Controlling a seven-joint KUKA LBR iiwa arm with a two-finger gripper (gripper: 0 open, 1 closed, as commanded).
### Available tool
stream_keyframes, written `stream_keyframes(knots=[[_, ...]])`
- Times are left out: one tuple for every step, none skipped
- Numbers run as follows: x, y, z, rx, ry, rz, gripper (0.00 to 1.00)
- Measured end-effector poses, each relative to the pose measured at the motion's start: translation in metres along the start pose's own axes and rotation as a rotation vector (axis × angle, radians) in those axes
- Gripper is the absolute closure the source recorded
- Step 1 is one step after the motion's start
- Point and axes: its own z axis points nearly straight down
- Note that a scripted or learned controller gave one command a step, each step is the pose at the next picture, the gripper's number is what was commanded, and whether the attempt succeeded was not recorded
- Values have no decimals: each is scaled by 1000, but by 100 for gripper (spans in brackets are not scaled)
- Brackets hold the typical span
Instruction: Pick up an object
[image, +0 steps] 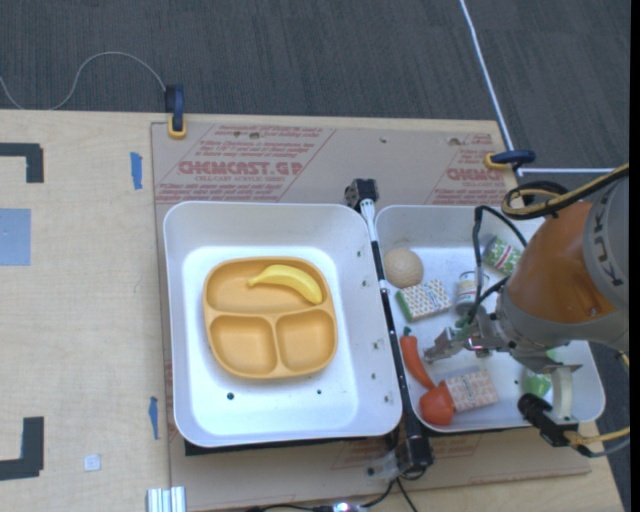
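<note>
My gripper (447, 345) is low inside the right bin (445, 222), reaching in from the right under the orange wrist band. It hovers just right of an orange carrot (412, 361) and above a pink patterned block (470, 390). A red tomato (436, 404) lies at the bin's front. Farther back are a beige ball (404, 267), a white patterned block (424, 298), a small can (466, 288) and a green packet (499, 255). I see nothing held by the gripper.
The left bin (190, 330) holds a yellow divided plate (232, 350) with a banana (288, 282) in its back section. A green item (536, 384) lies under the arm at the right bin's front right. A black clip (361, 191) sits between the bins.
</note>
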Motion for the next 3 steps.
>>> stream_keyframes(knots=[[-5, 2, -11, -9, -11, 4, 100], [62, 6, -95, 18, 8, -2, 100], [-25, 35, -67, 17, 5, 0, 100]])
